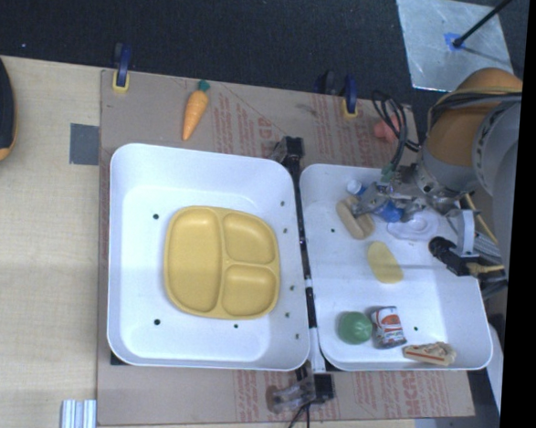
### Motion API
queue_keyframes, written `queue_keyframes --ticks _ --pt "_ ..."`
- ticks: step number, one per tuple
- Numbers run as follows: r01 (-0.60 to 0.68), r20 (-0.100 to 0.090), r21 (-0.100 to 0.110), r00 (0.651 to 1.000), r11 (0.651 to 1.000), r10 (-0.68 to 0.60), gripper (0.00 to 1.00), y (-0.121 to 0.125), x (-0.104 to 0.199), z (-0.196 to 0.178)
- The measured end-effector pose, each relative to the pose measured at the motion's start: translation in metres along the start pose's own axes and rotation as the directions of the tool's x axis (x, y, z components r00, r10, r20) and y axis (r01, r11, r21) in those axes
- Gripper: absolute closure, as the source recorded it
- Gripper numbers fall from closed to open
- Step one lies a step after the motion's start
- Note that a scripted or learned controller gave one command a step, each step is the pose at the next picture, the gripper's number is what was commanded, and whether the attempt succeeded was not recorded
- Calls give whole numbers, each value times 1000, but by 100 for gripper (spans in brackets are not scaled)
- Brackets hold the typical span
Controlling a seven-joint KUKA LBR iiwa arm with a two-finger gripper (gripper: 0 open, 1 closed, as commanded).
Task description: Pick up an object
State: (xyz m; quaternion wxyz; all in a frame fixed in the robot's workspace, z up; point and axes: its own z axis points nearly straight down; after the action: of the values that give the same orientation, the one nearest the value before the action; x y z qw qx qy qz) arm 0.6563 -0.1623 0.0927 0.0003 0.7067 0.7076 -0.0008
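The gripper hangs beside the tan cylinder, which lies slantwise toward the yellow tray; its grip I can't tell.

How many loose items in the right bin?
5 I can count: tan cylinder at the back under the gripper, yellow piece mid-bin, green ball, small can, and wedge along the front. The arm may hide more.

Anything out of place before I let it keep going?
Yes: a toy carrot lies outside both bins, on the board behind the left bin, out of the work area. The divided yellow plate sits slightly rotated.
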Motion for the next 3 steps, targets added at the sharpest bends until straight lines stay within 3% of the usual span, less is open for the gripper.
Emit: queue_keyframes --ticks 1,2,3 --pt "8 0 3 1000 1000 -8 0 1 71 -1" --pt "6 -2 21 1000 1000 -6 100 -3 67 -9" --pt "0 1 -11 1000 1000 0 100 -57 20 -5"
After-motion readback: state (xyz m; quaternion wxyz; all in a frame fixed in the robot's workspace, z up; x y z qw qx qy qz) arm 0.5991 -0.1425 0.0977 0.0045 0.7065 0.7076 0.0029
